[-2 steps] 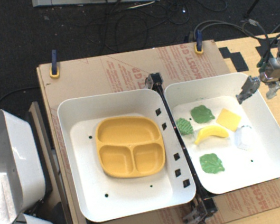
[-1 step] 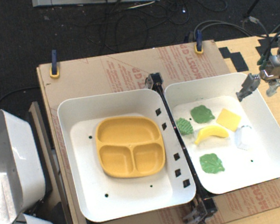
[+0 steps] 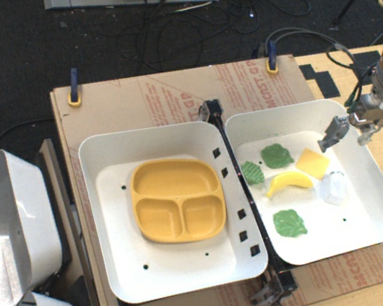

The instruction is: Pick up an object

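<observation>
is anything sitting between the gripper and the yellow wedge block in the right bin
Nothing visible does. The gripper hangs above the right white bin, just up and right of the yellow wedge-shaped block, with bare bin floor between them. The yellow banana-shaped toy lies on the block's far side.

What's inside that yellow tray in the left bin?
The yellow tray shows three bare compartments: one wide at the back, two smaller in front. It sits in the left bin. The bin floor beneath it is covered, so that part cannot be seen.
</observation>
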You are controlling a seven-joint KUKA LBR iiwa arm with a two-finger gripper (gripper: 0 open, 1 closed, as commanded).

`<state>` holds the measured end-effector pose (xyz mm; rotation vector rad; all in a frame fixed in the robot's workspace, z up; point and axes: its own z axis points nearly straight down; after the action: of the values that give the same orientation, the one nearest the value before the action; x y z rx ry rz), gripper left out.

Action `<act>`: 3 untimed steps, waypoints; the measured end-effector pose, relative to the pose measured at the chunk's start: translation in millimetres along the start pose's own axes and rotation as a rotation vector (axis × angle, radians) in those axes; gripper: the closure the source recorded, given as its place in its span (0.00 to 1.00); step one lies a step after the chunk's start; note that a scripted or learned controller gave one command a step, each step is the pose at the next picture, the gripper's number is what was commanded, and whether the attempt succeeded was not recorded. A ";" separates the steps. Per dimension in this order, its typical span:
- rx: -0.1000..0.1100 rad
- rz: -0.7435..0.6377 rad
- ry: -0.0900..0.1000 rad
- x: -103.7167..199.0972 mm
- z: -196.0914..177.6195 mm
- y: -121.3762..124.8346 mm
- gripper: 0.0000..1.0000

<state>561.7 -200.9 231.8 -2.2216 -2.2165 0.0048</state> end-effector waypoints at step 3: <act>-0.006 -0.001 -0.001 2.1 74.7 1.5 1.00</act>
<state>562.8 -198.8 157.1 -2.2239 -2.2214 -0.0008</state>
